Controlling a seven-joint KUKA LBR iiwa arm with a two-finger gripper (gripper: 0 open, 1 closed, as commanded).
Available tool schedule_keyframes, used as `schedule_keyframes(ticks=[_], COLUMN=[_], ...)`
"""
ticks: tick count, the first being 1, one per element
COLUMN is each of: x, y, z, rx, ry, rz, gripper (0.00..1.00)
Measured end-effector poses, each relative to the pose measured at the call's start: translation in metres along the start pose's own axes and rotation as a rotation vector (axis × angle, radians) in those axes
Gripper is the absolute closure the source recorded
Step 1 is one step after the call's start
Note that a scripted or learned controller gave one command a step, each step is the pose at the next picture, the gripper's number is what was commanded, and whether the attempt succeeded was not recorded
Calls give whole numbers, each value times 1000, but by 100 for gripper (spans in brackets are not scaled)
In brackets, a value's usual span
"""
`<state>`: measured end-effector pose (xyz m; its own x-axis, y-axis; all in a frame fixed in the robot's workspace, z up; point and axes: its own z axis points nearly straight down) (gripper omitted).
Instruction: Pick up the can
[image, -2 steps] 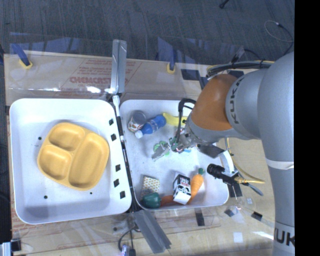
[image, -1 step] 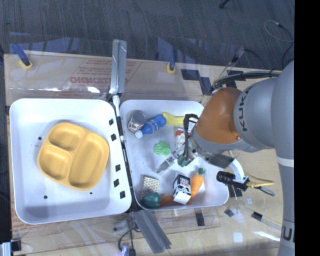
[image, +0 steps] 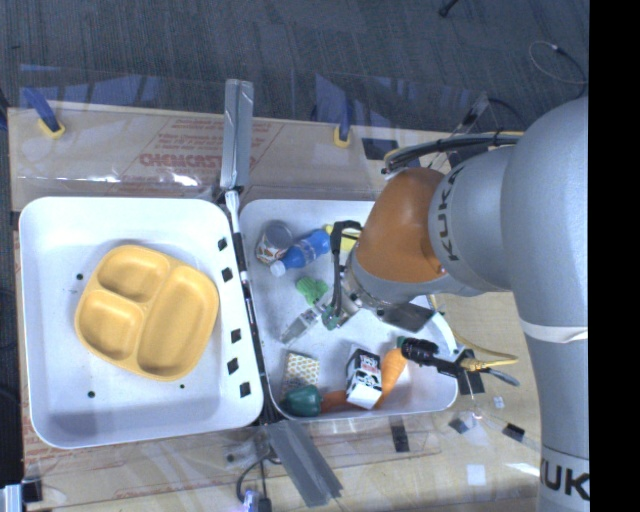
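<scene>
Gripper (image: 312, 322) hangs low in the right bin (image: 432, 405), its grip unreadable and nothing visibly held. Can (image: 273, 242) lies apart, up-left of it, near the bin's top-left corner.

Even, fairly bright overhead light fell on the left bin (image: 50, 300), whose white floor looked slightly washed out. Soft shadows lay along its lower rim. Clear sheeting above it showed faint glare. Focus was moderately soft throughout.
</scene>
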<state>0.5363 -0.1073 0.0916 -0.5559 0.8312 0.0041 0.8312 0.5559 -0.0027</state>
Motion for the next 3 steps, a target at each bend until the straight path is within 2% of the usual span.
schedule_keyframes(ticks=[1,2,3], x=[-10,32,71], y=[14,37,-24], z=[-113,-100,-99], rx=[-3,0,0], ry=[-6,-2,-2], rz=[-113,167,272], gripper=[0,0,0])
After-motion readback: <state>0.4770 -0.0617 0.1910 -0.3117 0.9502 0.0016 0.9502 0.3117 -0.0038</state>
